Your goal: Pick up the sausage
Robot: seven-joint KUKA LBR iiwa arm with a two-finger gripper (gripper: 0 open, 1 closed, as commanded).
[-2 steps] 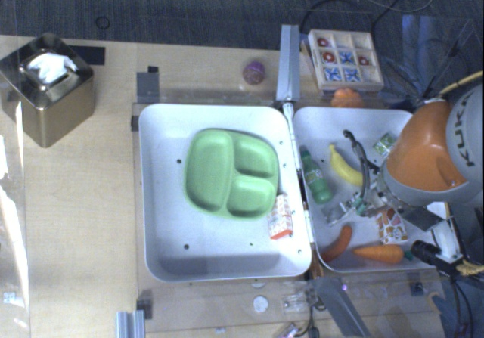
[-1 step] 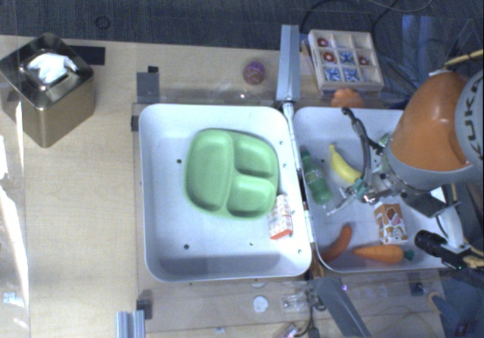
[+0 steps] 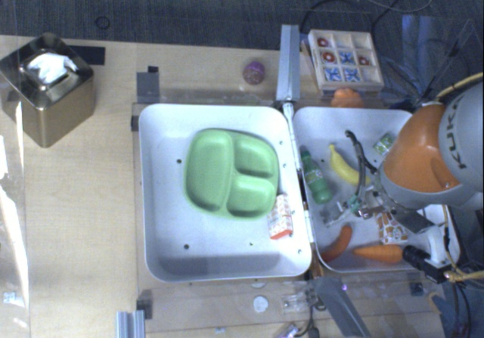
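Wood surface w/ two white bins. L bin: green divided plate, small carton beside it. R bin: green bottle, banana, sausage near front edge, carrot beside. Claw seen above sausage; opening can't be judged.

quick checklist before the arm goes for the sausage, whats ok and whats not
1. Sausage in view: ok, it lies at the near left of the right bin.
2. Claw near the target: ok, it hangs just above the sausage in the picture.
3. Claw open or shut: cannot tell, the tip is too cluttered to read.
4. Sausage held: not ok, nothing shows it in the claw.
5. Neighbours apart: not ok, the carrot lies close beside the sausage on its right.
6. Green bottle and banana out of the way: ok, both lie further back in the bin.
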